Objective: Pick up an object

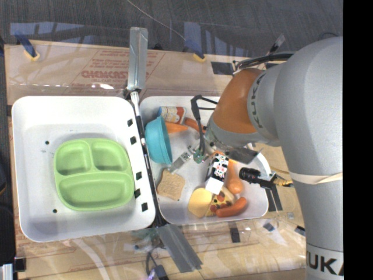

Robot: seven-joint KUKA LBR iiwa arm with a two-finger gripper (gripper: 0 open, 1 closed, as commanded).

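camera view showed the end effector [201, 153] low in the right bin [256, 212], among toy food: a blue bowl [157, 140], toast [171, 185] and a sausage [232, 207]. whether it gripped anything, i couldn't tell. the green tray [92, 174] sat apart in the left bin [29, 214].

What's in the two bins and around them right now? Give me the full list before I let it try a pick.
Left white bin: 1, white, left half of bench.
Green divided plastic plate: 1, light green, in left bin.
Right white bin: 1, white, partly under the arm.
Blue plastic bowl: 1, blue, tilted at right bin's left wall.
Toast slice: 1, tan, right bin's lower left.
Yellow rounded toy: 1, yellow, right bin's front.
Red sausage toy: 1, red, front right.
Orange carrot toy: 1, orange, right side.
Small can: 1, red and white, back.
Arm: 1, grey, orange band.
Gripper: 1, over right bin's middle.
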